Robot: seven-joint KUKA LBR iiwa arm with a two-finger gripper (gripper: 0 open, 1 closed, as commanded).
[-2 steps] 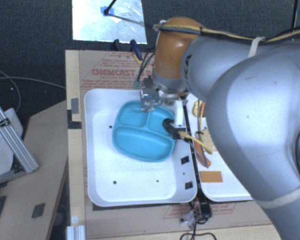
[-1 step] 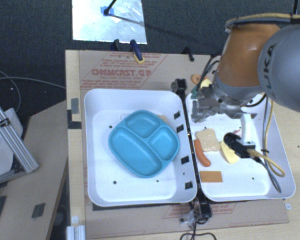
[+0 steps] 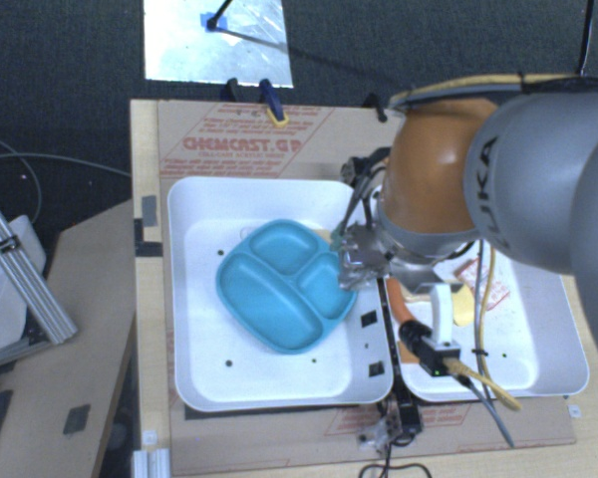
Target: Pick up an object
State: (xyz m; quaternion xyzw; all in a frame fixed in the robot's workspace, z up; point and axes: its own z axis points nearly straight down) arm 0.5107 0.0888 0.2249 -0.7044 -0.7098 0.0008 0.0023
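Note:
A blue divided plate [image 3: 284,284] lies in the left white bin [image 3: 204,366], toward its right side. My gripper [image 3: 351,264] hangs at the plate's right edge, close to the wall between the two bins, under the orange band of the wrist. The arm covers most of the right bin [image 3: 548,366], where parts of a yellow object [image 3: 462,307] and an orange-red object [image 3: 400,309] show beside the wrist. Whether the gripper touches the plate is not clear from this view.
A cardboard sheet [image 3: 244,137] with red lettering lies under both bins. Behind it are a reflective panel [image 3: 219,28] and a blue clamp [image 3: 272,103]. Cables and a black connector [image 3: 427,352] hang off the arm over the right bin's front.

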